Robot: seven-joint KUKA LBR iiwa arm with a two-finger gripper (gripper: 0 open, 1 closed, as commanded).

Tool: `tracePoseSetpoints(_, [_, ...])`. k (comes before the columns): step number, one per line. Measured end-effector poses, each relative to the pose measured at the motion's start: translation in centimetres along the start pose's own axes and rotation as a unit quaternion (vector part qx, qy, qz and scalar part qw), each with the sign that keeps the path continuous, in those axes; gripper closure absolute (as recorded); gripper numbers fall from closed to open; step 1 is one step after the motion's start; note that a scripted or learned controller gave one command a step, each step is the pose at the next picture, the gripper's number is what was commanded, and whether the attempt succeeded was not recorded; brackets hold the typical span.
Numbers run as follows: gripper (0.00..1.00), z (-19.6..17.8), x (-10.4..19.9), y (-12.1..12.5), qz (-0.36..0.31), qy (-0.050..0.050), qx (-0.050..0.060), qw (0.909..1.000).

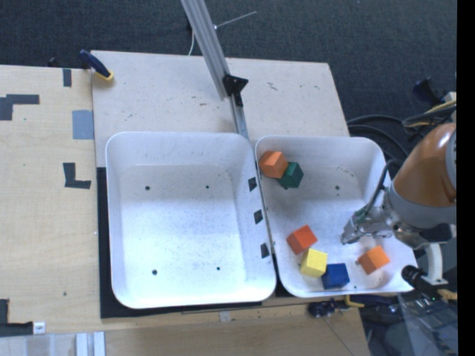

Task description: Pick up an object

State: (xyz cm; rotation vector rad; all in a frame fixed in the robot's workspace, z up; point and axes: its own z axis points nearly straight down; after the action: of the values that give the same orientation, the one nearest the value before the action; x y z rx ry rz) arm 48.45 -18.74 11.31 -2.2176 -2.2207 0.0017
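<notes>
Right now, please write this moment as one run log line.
gripper: right white bin, low | nearest: orange cube | held: nothing seen

Wooden bench (171, 95), two white bins (119, 199)

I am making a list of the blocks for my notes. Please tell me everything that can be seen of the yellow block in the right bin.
The yellow block is a small cube of plain, matte, solid colour, with no marks that can be made out. It lies on the floor of the right bin, near the front wall, turned at a slight angle to the bin's walls. The red-orange block sits just behind it and the blue block just in front to its right; both look to be touching it, or nearly so.
</notes>
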Motion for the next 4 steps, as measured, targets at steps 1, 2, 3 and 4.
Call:
tracePoseSetpoints(1, [1.0,-4.6,-0.8,0.3,0.0,-0.002,-0.003,1.0])
tracePoseSetpoints(2, [1.0,-9.2,-0.9,1.2,0.0,-0.002,-0.003,1.0])
tracePoseSetpoints(3, [1.0,-9.3,-0.9,1.2,0.0,-0.001,-0.001,1.0])
tracePoseSetpoints(4, [1.0,-9.7,3.2,3.0,-0.002,0.0,-0.001,1.0])
